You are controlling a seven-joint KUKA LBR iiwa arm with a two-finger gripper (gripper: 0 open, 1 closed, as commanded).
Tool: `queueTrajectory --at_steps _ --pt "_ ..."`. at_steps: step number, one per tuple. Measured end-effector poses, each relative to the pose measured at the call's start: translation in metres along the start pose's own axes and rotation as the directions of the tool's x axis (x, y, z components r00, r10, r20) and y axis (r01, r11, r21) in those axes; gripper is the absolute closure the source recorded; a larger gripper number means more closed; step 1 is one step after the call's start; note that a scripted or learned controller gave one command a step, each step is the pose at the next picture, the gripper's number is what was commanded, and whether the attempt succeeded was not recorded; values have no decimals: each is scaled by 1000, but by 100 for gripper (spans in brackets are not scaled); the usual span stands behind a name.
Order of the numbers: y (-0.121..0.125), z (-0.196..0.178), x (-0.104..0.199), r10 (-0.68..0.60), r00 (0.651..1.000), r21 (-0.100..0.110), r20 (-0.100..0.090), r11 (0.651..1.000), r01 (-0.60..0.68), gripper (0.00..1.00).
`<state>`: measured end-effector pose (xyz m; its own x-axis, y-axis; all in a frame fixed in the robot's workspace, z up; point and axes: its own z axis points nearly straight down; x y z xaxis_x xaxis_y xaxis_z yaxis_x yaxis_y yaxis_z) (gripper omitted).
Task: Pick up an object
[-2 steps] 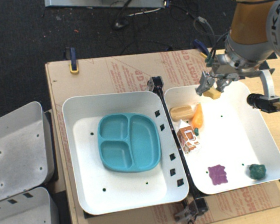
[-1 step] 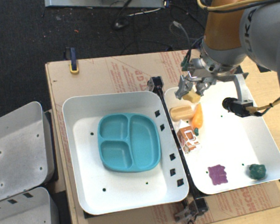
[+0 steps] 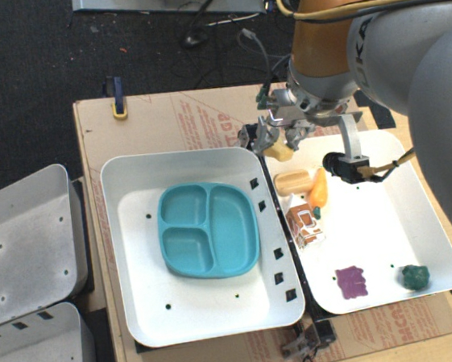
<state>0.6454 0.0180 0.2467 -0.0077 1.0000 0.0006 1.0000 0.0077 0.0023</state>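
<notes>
My gripper (image 3: 279, 139) hangs over the far left corner of the right bin (image 3: 393, 222). A small pale yellow piece (image 3: 279, 152) sits between its fingertips, and the fingers are closed on it. Just below it in the same bin lie a tan bread-shaped block (image 3: 293, 182) and an orange carrot-like piece (image 3: 318, 190). A small brown and white box (image 3: 304, 226) rests against the bin's left wall.
A purple square (image 3: 351, 281) and a green lump (image 3: 415, 277) lie at the near side of the right bin. The left bin (image 3: 142, 299) holds a teal divided plate (image 3: 209, 229). The arm covers the right bin's far right, with a black cable (image 3: 346, 164) hanging.
</notes>
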Motion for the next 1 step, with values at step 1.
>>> queueTrajectory --at_steps 1 --pt "10 4 63 -1 1000 0 0 1000 1 100"
